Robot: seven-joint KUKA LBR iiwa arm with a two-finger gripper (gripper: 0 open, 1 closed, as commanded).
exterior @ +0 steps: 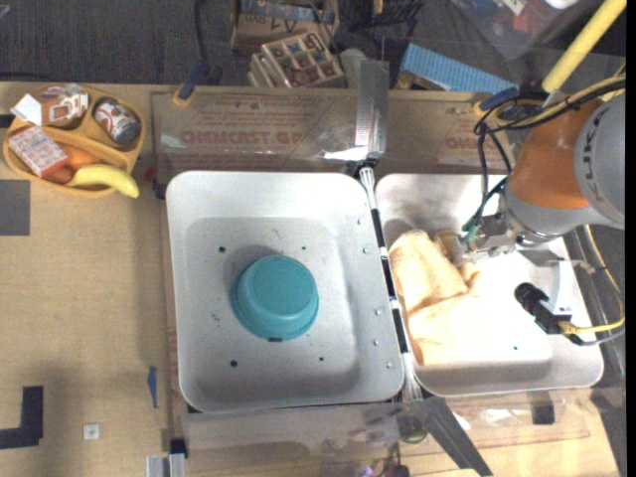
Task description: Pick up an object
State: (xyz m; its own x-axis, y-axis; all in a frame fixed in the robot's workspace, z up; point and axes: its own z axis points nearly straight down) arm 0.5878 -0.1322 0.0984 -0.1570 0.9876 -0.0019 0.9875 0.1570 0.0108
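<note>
the pale wooden bench [79, 296] fills the lower left of the camera view and bears two shallow white bins side by side. the left white bin [189, 207] is the wider of the two as seen here, and the right white bin [517, 356] touches it along a shared edge. behind both bins lies a flat brown cardboard sheet with faded lettering [248, 132]. the grey robot arm with its orange band [561, 167] reaches in from the right and hangs over the upper part of the right bin. a crumpled cream-yellow cloth [427, 271] lies in the left half of the right bin, pressed against the wall next to the other bin. a round teal plastic bowl [276, 296] sits upside down near the middle of the left bin, well apart from the arm. the two-finger gripper [475, 238] is low over the right bin, just beside the cloth's upper right edge; whether it is spread or pressed together cannot be told, and nothing is visibly pinched in it. at the bench's far left corner a small yellow dish [25, 157] carries toy food, with a yellow banana [104, 178] on its near rim.
</note>
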